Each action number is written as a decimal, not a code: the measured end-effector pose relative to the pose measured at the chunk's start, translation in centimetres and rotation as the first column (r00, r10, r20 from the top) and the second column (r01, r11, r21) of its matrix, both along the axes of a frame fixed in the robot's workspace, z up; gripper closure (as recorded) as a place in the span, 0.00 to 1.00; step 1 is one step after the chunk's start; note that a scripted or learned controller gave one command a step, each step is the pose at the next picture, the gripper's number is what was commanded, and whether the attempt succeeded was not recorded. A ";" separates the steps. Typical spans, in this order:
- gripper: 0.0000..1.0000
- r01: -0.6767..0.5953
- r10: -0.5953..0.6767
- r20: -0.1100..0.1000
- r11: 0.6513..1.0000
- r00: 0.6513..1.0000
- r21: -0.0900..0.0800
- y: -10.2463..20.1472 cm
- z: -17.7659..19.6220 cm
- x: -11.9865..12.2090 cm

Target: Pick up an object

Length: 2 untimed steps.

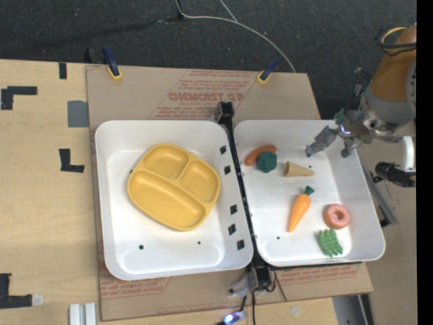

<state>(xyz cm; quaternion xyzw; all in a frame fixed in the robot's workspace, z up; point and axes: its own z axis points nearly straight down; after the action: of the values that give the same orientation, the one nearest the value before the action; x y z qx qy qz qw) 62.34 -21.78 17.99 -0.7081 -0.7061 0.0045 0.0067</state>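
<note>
You see two shallow white plastic bins side by side on a brown cardboard sheet [203, 90], itself clamped to the pale wooden bench [40, 202]. The left bin [118, 249] holds a yellow plastic divided plate [174, 185], lying flat near its centre with its three compartments facing up. The right bin [358, 181] holds the small toy foods. At about 3 o'clock from the bins, the grey arm with its orange band [394, 80] reaches in, and its two-finger gripper [333, 143] hangs over the right bin's 1 o'clock corner with its fingers spread apart and nothing between them. In the right bin, an orange toy carrot with a green top [300, 209] lies near the middle, tilted. A pink ring doughnut [336, 217] sits just beside it at 3 o'clock, and a green leafy piece [330, 242] lies at 5 o'clock near the front rim. At 11 o'clock, a red-orange sausage [259, 154] touches a dark green broccoli floret [266, 162]. A tan cone-shaped wedge [298, 170] rests between the broccoli and the gripper, apart from both.
</note>
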 end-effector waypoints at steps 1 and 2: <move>0.00 -0.004 0.004 0.014 1.000 1.000 -0.004 0.1 0.9 0.4; 0.00 -0.005 0.005 0.010 1.000 1.000 -0.003 0.1 -3.6 0.8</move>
<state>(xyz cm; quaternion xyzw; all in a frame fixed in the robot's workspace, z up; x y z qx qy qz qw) 63.11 -21.70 14.41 -0.7064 -0.7078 0.0021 0.0020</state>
